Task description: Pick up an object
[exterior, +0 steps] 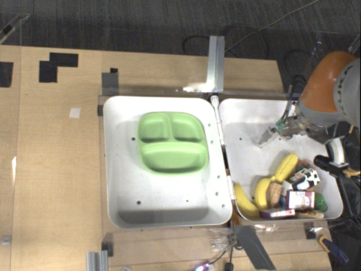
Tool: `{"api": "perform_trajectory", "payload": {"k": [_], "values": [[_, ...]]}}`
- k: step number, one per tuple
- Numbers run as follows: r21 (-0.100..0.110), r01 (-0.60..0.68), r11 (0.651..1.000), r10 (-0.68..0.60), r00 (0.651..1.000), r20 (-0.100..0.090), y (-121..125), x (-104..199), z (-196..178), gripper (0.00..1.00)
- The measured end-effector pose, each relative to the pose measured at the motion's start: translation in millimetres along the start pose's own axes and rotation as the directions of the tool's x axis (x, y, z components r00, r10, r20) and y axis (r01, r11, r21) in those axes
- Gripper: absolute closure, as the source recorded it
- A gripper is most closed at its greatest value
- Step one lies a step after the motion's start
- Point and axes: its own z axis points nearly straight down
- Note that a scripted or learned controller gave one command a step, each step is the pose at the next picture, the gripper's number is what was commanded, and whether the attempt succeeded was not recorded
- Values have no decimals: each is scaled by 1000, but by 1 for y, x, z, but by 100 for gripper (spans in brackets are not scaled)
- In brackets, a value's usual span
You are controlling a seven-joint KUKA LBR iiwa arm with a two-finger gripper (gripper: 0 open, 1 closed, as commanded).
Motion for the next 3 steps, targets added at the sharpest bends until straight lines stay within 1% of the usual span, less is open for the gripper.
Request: {"api": "perform_trajectory", "payload": {"k": [1, 2, 3], "values": [[-1, -30, 1000, 30, 1000, -6, -119, 31, -3, 0], [-11, -27, 1000, 27, 1000, -2, -115, 31, -15, 100], [3, 134, 991, -134, 991, -4, -65, 83, -128, 100]]}}
